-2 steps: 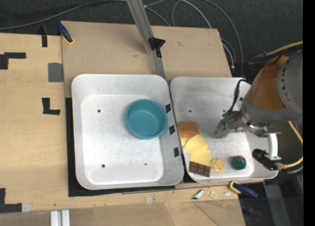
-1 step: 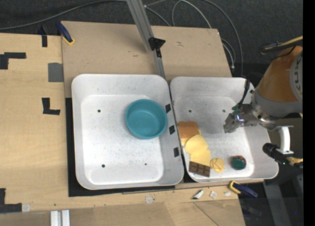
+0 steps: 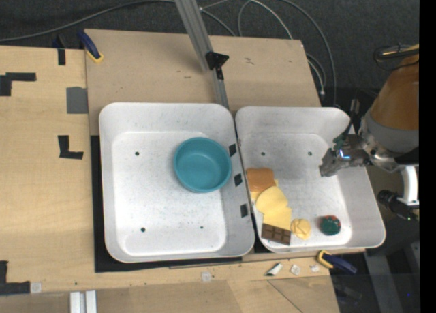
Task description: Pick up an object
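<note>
Camera view gives you the gripper [image 3: 338,159] over the right edge of the right bin [image 3: 310,127], but it is small and dark, so you cannot tell how its jaws stand. Nothing visible sits between them. The arm [image 3: 398,110] is cut off at the right.

The small green-and-red object [image 3: 330,225] lies below the jaws, near the bin's front rim. Left of it sit a yellow ball [image 3: 300,228], a brown block [image 3: 276,234], a yellow piece [image 3: 272,204] and an orange block [image 3: 260,179], all down-left of the jaws. Far left, the left bin [image 3: 136,236] holds a teal bowl [image 3: 202,164]. Both bins rest on a wooden bench [image 3: 41,134], with cables [image 3: 272,5] behind.
</note>
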### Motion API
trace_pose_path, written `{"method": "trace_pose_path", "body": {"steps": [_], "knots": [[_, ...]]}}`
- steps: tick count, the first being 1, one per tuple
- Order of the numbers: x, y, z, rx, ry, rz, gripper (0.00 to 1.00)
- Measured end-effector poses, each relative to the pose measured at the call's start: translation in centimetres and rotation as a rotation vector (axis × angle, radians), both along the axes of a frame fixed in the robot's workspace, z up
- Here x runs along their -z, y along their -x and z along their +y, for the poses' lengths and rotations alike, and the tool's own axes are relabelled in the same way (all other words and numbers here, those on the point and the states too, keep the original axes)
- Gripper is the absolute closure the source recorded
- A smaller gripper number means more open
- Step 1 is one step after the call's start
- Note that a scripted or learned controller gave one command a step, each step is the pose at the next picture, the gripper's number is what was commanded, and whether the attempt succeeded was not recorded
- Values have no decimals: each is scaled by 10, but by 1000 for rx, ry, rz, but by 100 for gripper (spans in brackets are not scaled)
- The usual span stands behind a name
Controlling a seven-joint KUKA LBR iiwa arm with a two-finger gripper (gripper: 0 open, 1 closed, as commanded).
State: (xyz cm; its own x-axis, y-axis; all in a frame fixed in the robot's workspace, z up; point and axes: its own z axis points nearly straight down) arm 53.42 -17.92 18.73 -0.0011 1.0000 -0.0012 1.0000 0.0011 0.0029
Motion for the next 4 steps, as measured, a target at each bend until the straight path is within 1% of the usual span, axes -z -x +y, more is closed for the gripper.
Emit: {"method": "trace_pose_path", "body": {"steps": [1,2,3,4], "knots": [[-21,-1,0,-1,-1,2,100],[-23,14,57,-5,-3,5,100],[-34,11,108,-7,-3,4,100],[-31,10,154,-6,-3,5,100]]}}
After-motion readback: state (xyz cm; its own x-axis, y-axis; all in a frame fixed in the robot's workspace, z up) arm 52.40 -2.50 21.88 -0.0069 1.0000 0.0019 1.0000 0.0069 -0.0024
